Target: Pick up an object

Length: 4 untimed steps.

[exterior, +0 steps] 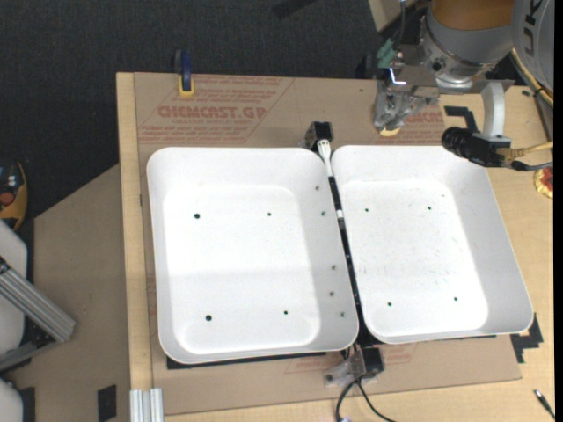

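Object point(388, 131) perhaps the small tan bit right at the tip of the tool point(390, 123). Too small, and too close in colour to the surface behind, to say for sure.

Bench point(220, 104): tan, lettered in red along the far edge. Likely trouble: taking a patch of it for a target, with tan on tan and little to go on.

Left bin point(163, 192) and right bin point(515, 280): side by side mid-bench, joined along a black strip point(339, 227), white floors dotted with small dark marks point(196, 216). Could draw a program into diving at a mark and closing on nothing.

Arm point(475, 7): in from the right, over the far right corner. Hanging beyond the right bin's far rim, not over either floor. Descending straight from there would probably mean meeting bare bench or clipping the rim rather than reaching into a bin.

Tool: above the far edge, just past the right bin's far left corner. Cannot tell whether apart, together or clamped on anything. If clamped on the object, probably by a sliver only: apt to slip on any swing and land outside the bins, lost against the same colour. If not, risk of counting a catch with nothing taken.

Clamp point(318, 134): small, black, at the far end of the strip, near the tool. Snag risk on a low sideways pass.
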Tool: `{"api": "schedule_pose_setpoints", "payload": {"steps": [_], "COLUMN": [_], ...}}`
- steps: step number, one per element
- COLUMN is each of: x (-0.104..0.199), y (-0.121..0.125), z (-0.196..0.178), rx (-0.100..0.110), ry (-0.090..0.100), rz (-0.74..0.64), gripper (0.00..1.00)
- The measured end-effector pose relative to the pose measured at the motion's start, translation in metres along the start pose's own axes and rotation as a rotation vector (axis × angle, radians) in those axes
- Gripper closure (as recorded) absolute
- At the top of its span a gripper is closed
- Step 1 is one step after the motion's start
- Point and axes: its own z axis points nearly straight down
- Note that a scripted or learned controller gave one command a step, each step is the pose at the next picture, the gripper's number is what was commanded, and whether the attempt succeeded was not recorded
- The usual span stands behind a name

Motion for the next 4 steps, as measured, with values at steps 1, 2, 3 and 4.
{"api": "schedule_pose_setpoints", "payload": {"steps": [1,2,3,4], "x": [0.065,0.012,-0.003,0.034], "y": [0.023,0.027,0.016,0.030], "z": [0.071,0.018,-0.002,0.053], "rx": [0.006,-0.001,-0.001,0.009], "ry": [0.001,-0.001,-0.001,0.001], "rz": [-0.002,0.003,0.003,-0.002], "gripper": [1.00,1.00,1.00,1.00]}}
